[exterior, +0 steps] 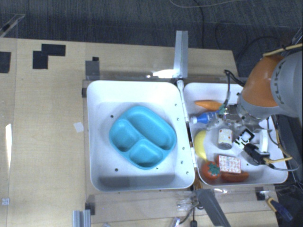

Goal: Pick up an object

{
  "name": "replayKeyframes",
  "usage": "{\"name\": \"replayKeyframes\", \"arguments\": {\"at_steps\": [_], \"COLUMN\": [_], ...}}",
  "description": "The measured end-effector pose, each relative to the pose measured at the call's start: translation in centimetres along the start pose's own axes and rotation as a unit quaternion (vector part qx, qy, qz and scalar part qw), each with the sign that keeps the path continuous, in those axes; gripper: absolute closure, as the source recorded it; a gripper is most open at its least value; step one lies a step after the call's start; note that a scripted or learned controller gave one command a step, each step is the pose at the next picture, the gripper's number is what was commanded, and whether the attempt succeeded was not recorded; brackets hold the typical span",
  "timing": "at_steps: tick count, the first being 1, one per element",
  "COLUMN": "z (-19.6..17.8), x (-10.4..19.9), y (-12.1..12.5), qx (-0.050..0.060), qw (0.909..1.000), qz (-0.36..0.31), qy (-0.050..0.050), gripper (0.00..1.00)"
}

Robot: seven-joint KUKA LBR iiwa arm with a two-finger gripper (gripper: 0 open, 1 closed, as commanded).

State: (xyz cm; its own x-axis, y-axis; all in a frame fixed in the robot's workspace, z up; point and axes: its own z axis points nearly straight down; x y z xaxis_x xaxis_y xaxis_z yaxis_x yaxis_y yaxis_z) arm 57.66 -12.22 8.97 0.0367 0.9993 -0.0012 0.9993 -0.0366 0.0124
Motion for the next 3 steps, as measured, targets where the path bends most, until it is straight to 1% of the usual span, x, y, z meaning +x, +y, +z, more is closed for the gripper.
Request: {"name": "replayKeyframes", "arguments": {"at_steps": [1,2,3], "z": [0.5,-0.5,-9.6], "x": [1.5,1.6,6.9], "y": [8.5,8.4,9.2], "qx": [0.024,0.027,0.003], "qw": [0.9991,0.999,0.9915], "qz": [-0.035,-0.037,0.13], "qy": [0.002,0.003,0.0], "gripper": [0.0,1.0,1.0]}}
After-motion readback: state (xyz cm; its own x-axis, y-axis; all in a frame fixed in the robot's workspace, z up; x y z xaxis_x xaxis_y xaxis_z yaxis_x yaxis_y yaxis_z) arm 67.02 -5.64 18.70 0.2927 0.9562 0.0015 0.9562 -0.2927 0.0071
